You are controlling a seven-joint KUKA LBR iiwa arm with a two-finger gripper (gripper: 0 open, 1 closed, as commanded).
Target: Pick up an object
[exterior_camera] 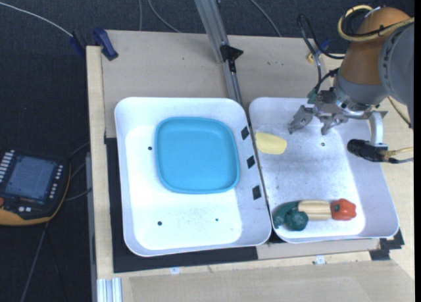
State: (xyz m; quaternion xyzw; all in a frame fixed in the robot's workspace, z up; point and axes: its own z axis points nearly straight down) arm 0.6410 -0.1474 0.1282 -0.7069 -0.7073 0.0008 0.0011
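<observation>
Plastic sets the tone here: we see two shallow white bins with rounded corners lying side by side on a pale wooden bench (164, 64). The left bin (135, 182) carries a glossy turquoise plate (197, 154), square with softly rounded corners and a raised rim, sitting toward the bin's twelve o'clock side. The right bin (312, 182) has a faintly speckled floor, as if dusted with dark grit.

We find the gripper (316, 120) over the right bin's upper part, near one o'clock from that bin's centre, below the orange band and grey casing of the arm (371, 44). Its metal fingers are spread apart, with nothing between them.

The objects to pick lie apart from it. A pale yellow piece (270, 143), smooth and rounded like a soft wedge, rests on the bin floor at about nine o'clock from the gripper, close to the wall shared with the left bin. Along the right bin's six o'clock edge we see three things in a row, touching: a dark green lumpy piece (291, 218), a tan cylindrical piece (314, 210) and a shiny red rounded piece (343, 209).

A slim aluminium rail (209, 11) slants across the bench at twelve o'clock.
</observation>
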